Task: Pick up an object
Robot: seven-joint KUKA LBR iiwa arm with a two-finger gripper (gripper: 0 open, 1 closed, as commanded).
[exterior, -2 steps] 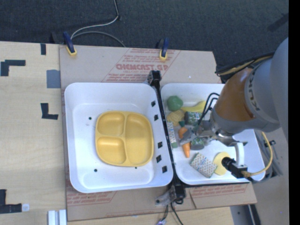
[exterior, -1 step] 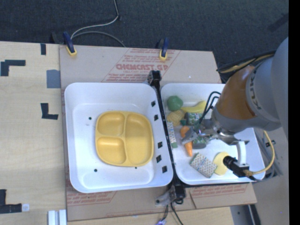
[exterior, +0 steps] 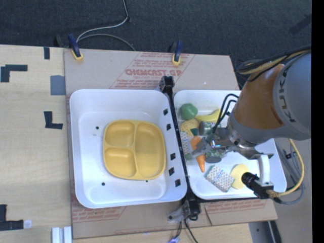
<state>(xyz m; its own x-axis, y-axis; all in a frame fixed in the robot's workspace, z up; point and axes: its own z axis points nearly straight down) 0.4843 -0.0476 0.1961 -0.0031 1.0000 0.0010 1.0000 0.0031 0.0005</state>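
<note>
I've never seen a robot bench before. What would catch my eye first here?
Probably the big grey and orange arm reaching in from the right over the right bin, its gripper down among a jumble of small colourful toys. Then the yellow divided plate, lying alone in the middle of the left bin.

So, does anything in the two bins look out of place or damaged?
Nothing stands out. The yellow divided plate lies flat in the left bin. In the right bin, small toys crowd under the pincer, with an orange carrot by the divider.
</note>
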